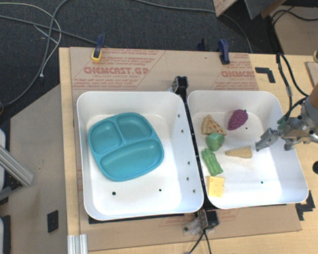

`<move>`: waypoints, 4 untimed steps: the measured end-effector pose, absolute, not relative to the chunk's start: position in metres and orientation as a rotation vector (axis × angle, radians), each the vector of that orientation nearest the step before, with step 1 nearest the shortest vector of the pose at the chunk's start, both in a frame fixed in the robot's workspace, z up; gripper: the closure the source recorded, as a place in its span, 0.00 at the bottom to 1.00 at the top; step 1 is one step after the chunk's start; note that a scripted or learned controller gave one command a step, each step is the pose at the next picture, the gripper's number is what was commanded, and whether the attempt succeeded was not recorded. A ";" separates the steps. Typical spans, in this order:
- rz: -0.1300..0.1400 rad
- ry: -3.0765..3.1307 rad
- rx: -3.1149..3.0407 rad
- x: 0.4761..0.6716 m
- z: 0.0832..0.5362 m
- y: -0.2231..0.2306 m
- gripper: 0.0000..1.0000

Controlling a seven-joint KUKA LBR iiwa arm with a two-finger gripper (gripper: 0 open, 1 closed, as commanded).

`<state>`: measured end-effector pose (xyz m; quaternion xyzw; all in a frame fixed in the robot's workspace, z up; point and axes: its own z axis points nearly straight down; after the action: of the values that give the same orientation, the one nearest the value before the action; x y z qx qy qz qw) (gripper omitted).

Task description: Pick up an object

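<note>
Two shallow white plastic bins are seen from above on a cardboard-covered bench. The left bin (90, 194) holds a large teal divided plate (126, 146). In the right bin (286, 187), toy foods are clustered at its left side: a green pepper (214, 141), a purple grape bunch (237, 119), a green pod (212, 162), a pizza wedge (212, 126), a tan wedge (239, 152) and a yellow cheese block (215, 186). The grey two-finger gripper (276, 139) is held over the right bin's right side, spread apart and holding nothing, well apart from every toy. No object has been picked up; approach, grasp and lift are judged to remain.
</note>
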<state>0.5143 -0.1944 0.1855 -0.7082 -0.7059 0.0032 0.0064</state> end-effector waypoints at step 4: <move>-0.002 -2.221 -2.222 0.521 0.096 -0.195 1.00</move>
<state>0.5207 -0.1950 0.0961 -0.7073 -0.7069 -0.0007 0.0002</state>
